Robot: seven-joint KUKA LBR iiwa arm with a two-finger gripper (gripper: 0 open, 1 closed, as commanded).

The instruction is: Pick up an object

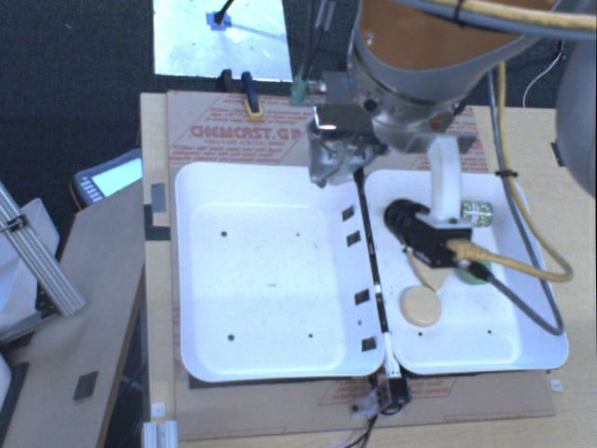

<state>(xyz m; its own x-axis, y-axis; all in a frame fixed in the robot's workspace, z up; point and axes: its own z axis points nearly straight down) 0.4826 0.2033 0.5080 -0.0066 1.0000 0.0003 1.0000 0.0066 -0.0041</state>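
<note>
The wooden worktop [157,343] carries two white bins [270,278] on cardboard [233,138], with dark carpet [65,63] around. The end effector [334,161] hangs over the back rim between the bins; whether it is open, I cannot tell. A tan disc [420,307] lies in the right bin [494,343].

Lies wide open across the floor of the left shallow white plastic bin [261,269]. Tightens in the right shallow white plastic bin [490,345]: flat round tan disc [420,307] near the middle, small green-labelled can [477,214] by the far wall, green lump [478,274] on the can's near side. Opens up along the near wall. Blocked overhead at the far side by the bulky grey-and-orange arm [438,26].
</note>
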